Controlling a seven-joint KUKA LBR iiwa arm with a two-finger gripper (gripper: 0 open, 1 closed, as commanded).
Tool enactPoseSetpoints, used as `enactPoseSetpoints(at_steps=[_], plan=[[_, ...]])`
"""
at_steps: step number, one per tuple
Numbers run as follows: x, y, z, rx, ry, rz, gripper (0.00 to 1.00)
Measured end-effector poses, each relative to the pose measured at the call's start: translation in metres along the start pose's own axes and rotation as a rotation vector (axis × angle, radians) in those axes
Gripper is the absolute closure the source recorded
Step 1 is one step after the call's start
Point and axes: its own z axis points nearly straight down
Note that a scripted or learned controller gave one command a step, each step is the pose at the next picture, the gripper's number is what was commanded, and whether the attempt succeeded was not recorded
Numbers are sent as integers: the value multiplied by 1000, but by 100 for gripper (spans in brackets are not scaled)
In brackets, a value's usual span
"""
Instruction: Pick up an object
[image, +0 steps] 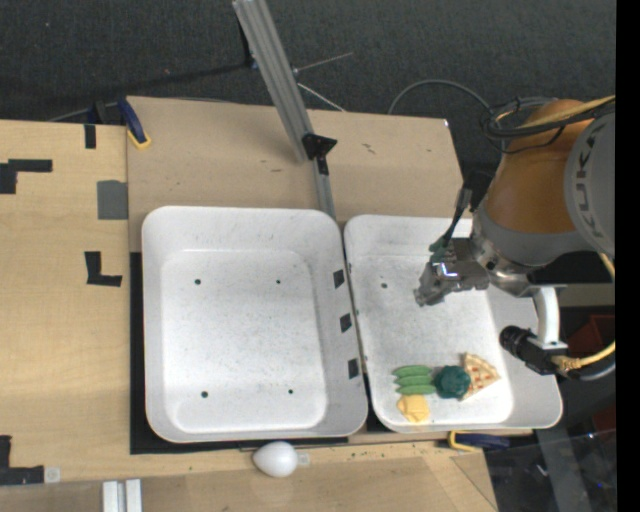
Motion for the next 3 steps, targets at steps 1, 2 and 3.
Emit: enactPoseSetpoints(at_steps=[1,2,3], plan=[[59,-11,-5,-1,1,-3,100],[111,-23,11,0,0,-1,100],[171,-36,12,0,0,-4,100]])
